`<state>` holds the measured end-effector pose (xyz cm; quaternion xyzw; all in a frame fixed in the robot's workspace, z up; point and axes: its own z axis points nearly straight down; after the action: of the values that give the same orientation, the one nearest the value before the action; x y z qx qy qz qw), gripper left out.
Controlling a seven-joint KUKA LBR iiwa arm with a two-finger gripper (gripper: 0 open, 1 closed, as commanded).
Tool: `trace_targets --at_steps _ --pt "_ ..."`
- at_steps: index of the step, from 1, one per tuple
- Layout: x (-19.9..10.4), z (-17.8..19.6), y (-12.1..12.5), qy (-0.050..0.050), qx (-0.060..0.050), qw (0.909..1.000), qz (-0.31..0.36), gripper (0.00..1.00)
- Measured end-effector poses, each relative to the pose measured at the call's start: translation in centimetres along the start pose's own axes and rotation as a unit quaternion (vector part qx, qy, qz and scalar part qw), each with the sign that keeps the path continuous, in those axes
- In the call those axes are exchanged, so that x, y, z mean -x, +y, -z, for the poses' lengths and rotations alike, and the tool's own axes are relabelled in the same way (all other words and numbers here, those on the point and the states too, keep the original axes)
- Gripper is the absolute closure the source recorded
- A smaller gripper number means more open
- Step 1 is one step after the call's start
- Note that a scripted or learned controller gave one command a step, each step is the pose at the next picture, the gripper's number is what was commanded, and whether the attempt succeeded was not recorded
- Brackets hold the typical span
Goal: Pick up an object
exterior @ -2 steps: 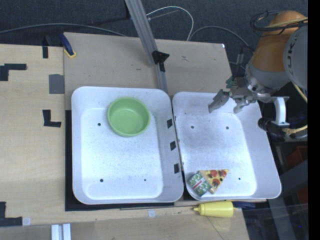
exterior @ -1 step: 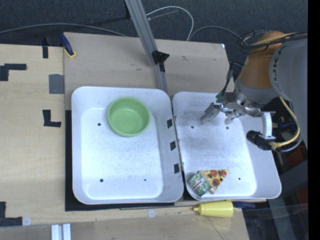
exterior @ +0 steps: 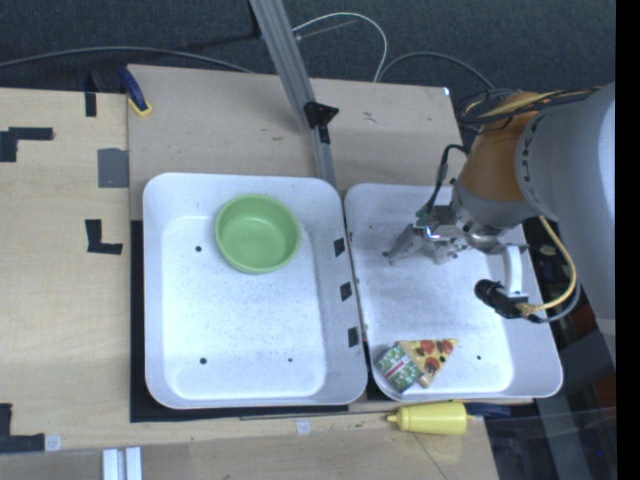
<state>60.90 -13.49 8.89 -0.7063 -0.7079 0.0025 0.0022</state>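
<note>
Grey arm (exterior: 570,158) reaching in from three o'clock, orange band (exterior: 495,163) just above the wrist. Claw (exterior: 398,251) low, pointing toward nine o'clock, fingers spread in a narrow fork with nothing between them.

The round green bowl (exterior: 258,233) looks like smooth matt plastic. Both shallow white bins (exterior: 170,368) have a speckled, scuffed plastic finish. The pale bench top (exterior: 60,298) resembles matt wood.
</note>
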Motion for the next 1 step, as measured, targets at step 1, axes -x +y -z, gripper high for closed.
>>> trace_targets --at_steps 1 --pt "-0.04 1.33 0.12 0.000 0.002 1.0000 0.000 1.00"
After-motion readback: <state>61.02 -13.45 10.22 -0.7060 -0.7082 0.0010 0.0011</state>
